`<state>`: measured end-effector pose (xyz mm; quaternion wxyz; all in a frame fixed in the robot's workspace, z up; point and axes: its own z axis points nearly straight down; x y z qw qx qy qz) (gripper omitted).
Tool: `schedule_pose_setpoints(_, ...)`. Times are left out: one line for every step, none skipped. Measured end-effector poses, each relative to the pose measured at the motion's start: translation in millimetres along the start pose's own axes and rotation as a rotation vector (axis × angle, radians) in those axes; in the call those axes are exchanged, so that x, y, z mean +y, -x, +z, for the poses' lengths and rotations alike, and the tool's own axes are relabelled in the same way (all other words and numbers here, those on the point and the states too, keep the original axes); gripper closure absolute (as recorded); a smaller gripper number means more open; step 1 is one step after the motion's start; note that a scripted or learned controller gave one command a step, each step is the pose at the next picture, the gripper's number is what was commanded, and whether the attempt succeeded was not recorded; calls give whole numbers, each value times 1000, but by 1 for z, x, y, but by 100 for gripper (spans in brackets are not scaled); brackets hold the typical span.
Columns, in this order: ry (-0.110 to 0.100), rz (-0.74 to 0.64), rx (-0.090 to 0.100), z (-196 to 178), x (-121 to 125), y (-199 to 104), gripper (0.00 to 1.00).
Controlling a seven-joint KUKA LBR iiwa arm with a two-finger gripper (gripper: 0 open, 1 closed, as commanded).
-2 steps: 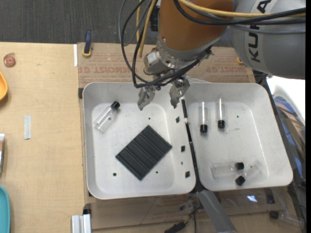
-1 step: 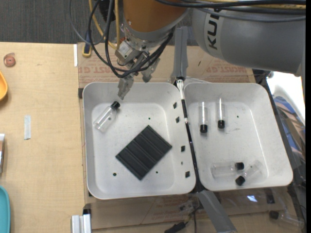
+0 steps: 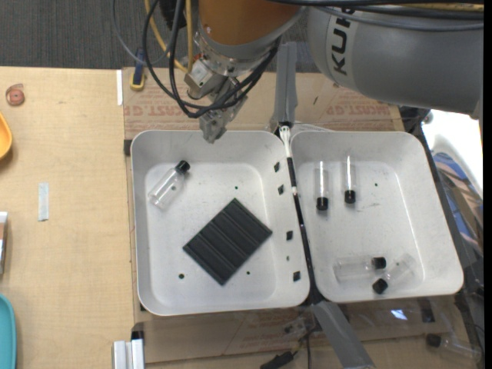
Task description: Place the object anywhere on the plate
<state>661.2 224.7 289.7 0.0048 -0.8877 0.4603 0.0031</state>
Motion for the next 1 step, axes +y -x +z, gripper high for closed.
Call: schedule_pose_setpoints(8,-311,5,44,100,17,100)
